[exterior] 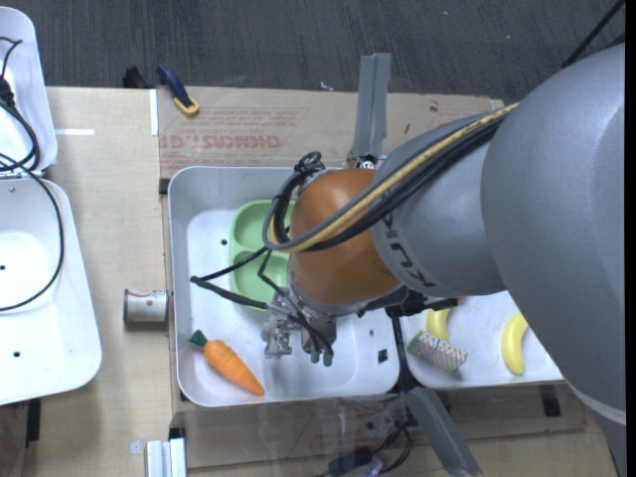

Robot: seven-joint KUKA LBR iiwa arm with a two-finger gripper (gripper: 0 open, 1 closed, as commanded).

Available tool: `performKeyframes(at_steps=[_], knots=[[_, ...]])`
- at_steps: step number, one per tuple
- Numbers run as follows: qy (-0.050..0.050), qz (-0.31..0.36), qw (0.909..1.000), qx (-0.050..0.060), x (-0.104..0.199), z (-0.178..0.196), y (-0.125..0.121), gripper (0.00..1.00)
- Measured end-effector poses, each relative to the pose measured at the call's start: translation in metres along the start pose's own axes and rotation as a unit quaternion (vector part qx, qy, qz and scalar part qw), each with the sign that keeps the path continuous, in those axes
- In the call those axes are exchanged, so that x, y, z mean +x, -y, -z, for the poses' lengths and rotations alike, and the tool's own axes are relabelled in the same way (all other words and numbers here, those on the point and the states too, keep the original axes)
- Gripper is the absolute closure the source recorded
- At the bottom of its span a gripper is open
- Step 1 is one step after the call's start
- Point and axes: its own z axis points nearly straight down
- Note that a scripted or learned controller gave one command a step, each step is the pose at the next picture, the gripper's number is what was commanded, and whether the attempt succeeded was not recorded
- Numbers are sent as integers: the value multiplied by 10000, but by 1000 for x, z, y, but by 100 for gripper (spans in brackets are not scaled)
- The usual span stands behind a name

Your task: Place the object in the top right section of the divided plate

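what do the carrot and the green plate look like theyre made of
Carrot: probably moulded plastic or rubber, a toy, going by its even orange colour and smooth matte skin. Green plate: likely plastic, judging from its uniform pale green and soft sheen; the arm hides most of it.

The green divided plastic plate (250, 237) lies in the left white shallow bin (184, 266), partly under the grey arm (477, 207). The orange toy carrot (231, 364) lies in front of it. Two yellow toy bananas (513, 346) lie in the right white bin (487, 371).

Orange carrot (232, 365) beside green plate (253, 241)
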Motion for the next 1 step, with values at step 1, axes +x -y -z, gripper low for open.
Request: performKeyframes(at_steps=[1], knots=[[-70, -1505, 9886, 30, -27, -27, 47, 100]])
